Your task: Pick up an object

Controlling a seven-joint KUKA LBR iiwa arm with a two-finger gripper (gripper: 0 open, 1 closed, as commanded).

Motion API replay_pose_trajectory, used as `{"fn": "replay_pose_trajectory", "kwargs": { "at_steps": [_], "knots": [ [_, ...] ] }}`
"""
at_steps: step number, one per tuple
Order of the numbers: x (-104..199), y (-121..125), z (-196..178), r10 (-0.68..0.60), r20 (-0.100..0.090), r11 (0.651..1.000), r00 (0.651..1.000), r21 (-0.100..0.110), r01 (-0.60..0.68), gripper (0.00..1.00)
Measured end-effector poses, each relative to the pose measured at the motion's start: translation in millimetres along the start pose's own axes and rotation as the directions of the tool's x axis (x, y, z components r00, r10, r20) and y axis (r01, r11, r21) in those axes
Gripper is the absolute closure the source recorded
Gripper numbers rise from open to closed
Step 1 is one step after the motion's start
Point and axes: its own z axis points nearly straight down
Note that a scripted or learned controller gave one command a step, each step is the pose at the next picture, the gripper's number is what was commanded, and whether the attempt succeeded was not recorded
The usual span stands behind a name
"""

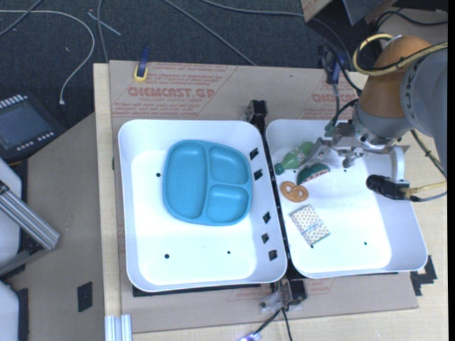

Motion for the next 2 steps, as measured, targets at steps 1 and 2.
{"fn": "replay_pose_trajectory", "kwargs": {
  "at_steps": [1,2],
  "knots": [
    [-0.6,2.2,-15.7,0.0,0.002,1.0,1.0,-0.009,0.0,1.0],
    [-7.2,9.3,-64.8,0.0,0.004,1.0,1.0,-0.013,0.0,1.0]
  ]
}}
